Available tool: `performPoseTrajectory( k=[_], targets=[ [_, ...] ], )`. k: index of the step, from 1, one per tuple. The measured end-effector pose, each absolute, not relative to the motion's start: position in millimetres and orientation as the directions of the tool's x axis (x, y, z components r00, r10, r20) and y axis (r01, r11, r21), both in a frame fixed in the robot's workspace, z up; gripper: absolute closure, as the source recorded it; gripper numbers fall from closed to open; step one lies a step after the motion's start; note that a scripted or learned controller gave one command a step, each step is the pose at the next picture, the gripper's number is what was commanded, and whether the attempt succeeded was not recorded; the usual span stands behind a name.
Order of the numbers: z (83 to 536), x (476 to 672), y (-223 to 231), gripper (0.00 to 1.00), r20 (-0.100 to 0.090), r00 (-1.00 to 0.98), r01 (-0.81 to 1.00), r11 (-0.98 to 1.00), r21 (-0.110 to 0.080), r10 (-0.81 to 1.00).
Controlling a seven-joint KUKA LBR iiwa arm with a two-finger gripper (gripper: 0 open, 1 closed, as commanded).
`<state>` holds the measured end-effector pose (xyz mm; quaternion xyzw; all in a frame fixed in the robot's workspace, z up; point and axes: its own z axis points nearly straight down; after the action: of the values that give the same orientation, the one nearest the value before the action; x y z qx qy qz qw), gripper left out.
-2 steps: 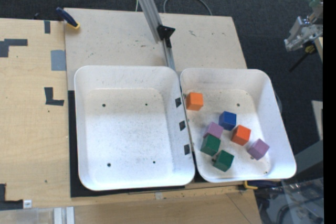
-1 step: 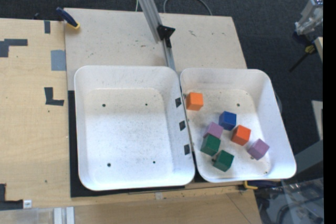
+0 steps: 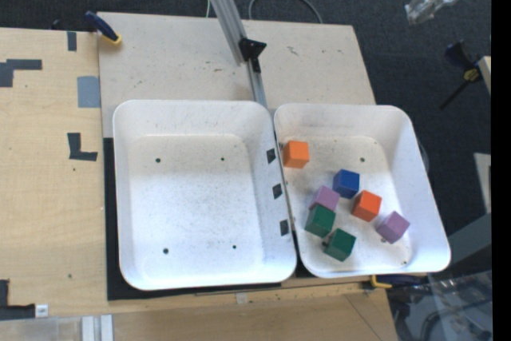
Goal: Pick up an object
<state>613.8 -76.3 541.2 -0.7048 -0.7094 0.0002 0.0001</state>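
Note:
The right bin [image 3: 399,132] holds several small blocks. An orange block [image 3: 296,153] sits apart near its left wall. A blue block [image 3: 346,183], a second orange block [image 3: 366,205], a purple block [image 3: 326,197], two green blocks [image 3: 321,220] [image 3: 339,243] and another purple block [image 3: 392,227] cluster toward the front. My gripper [image 3: 425,2] hangs at the top right, high above the dark floor and well behind the right bin, with nothing seen between its fingers.
The left bin [image 3: 128,172] stands beside the right one. A slanted metal rail [image 3: 227,8] crosses the bench behind the bins. A blue-and-yellow clamp [image 3: 104,26] lies at the bench's back left corner. A cable loop [image 3: 283,4] lies behind the bench.

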Motion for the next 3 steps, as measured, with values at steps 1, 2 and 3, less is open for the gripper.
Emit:
performPoseTrajectory(
  k=[1, 2, 3],
  targets=[
    [552.8, 612.1, -78.9, 1.00, -0.003, -0.003, 1.000, 0.003, 0.000, 1.000],
    [541.8, 610.7, -54.2, 1.00, 0.000, -0.002, 1.000, 0.002, -0.002, 1.000],
    [540.4, 668.3, -60.5, 1.00, -0.002, -0.001, 1.000, 0.001, -0.001, 1.000]
  ],
)
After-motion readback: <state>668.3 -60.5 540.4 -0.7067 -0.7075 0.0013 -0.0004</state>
